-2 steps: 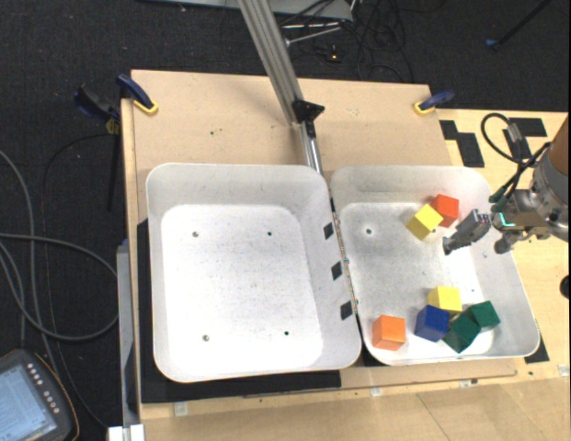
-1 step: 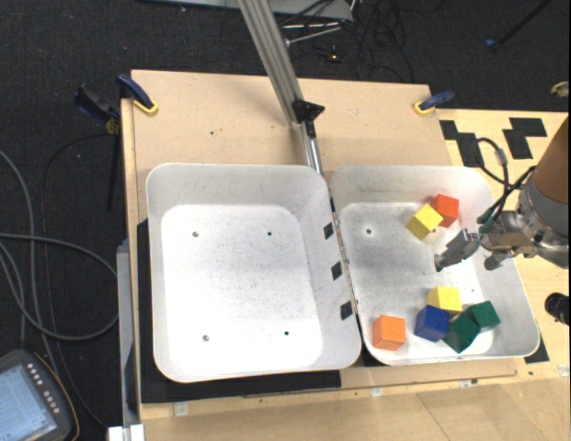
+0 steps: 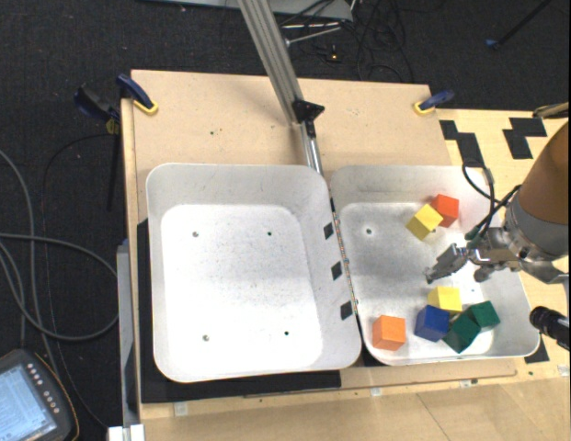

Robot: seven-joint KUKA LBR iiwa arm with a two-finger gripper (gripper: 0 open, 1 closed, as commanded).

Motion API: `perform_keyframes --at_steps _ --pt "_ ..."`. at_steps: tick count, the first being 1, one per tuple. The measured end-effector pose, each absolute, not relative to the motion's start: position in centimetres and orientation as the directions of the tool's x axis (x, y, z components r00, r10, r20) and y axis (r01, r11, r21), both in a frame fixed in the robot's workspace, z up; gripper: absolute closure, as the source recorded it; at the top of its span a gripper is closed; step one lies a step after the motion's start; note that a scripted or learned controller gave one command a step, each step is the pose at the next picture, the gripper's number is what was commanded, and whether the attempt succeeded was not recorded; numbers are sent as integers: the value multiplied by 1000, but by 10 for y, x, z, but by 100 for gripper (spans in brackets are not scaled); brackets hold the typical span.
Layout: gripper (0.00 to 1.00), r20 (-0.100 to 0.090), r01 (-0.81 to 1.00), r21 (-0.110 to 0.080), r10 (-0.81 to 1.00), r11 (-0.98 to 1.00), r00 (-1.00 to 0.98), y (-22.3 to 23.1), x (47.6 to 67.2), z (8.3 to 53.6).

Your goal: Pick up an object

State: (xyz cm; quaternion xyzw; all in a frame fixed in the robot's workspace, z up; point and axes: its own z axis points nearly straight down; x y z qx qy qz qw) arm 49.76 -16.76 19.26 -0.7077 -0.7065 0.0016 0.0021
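Observation:
The right bin [image 3: 377, 242] holds several blocks. A yellow block [image 3: 424, 220] and an orange-red one [image 3: 446, 208] lie near its far right side. Along the front sit an orange block [image 3: 389, 332], a blue block [image 3: 433, 323], a small yellow block [image 3: 445, 298] and two dark green blocks [image 3: 474, 324]. My gripper [image 3: 448, 265] hangs over the right bin, just above the small yellow block and below the far yellow one. Its fingers [image 3: 441, 266] stand apart with nothing between them.
The left bin [image 3: 234, 265] lies beside the right one, sharing a middle rim. A metal pole [image 3: 271, 49] slants down from the top to the bins' far edge. Clamps [image 3: 138, 95] sit at the board's far corners. Cables trail on the dark floor at left.

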Motion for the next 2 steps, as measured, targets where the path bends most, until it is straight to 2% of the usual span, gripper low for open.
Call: perform_keyframes --at_steps 1,2 --pt "0 -2 1000 0 1000 -1 1 -164 503 132" --pt "100 -2 1000 5 1000 0 0 -164 505 146"
